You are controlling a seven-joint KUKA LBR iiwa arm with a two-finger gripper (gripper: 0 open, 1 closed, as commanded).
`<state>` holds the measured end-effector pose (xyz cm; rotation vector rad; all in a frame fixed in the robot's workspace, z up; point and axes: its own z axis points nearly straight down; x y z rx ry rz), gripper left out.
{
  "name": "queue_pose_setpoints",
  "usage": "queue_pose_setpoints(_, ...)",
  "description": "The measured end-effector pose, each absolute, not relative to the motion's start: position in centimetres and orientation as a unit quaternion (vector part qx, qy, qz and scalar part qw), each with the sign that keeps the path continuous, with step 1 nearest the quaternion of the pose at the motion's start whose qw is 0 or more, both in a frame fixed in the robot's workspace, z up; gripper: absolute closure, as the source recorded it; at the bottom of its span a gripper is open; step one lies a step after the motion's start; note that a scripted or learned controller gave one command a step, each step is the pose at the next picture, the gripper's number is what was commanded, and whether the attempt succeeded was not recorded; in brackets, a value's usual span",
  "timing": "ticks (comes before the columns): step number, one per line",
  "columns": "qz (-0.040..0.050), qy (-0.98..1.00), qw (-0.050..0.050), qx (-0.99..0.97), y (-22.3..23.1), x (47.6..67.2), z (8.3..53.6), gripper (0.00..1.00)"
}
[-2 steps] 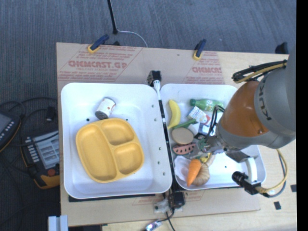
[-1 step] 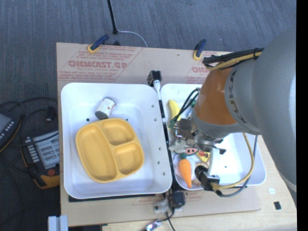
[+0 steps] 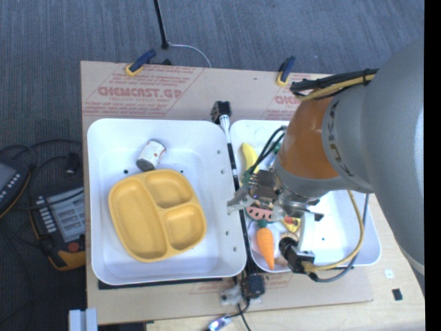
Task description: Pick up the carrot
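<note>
while the end effector (image 3: 264,209) hovers, the carrot (image 3: 265,245) lies just below.

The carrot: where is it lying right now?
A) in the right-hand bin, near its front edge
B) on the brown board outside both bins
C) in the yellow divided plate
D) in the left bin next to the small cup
A: the orange carrot lies on the floor of the right bin, near its front edge, just below the arm's tool.

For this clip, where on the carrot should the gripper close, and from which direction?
Probably on the carrot's thick upper half, coming straight down from above. It lies flat in the right bin, tapering toward the bin's near wall, so the narrow tip gives less to hold. Fingers would best close across its width. The gripper is just above it.
</note>
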<state>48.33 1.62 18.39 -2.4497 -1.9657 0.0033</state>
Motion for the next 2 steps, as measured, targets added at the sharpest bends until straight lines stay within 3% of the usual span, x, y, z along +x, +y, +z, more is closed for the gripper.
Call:
queue_pose_setpoints(1,0.0012,-0.759,0.000,-0.651,-6.0,48.3,18.4,0.00)
queue_pose_setpoints(2,0.0007,-0.736,0.001,-0.677,0.9,48.3,18.4,0.00)
